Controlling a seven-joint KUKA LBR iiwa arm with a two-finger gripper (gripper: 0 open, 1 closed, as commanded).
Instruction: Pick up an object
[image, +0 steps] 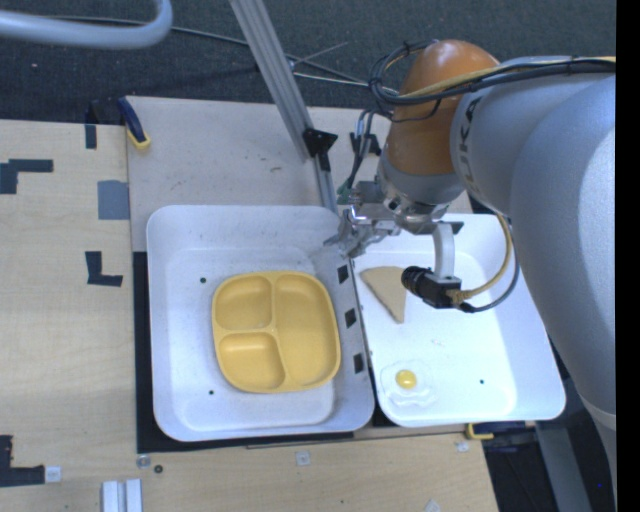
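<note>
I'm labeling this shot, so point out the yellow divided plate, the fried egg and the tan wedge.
yellow divided plate (275, 331): camera view, centre ridge.
fried egg (406, 380): camera view, yolk.
tan wedge (386, 291): camera view, middle of flat face.

Glossy smooth plastic shows on the yellow divided plate (275, 331) and both white bins (170, 300), the worktop (60, 330) looks like matt pale wood, and the pincer (360, 228) is bare shiny metal.
</note>
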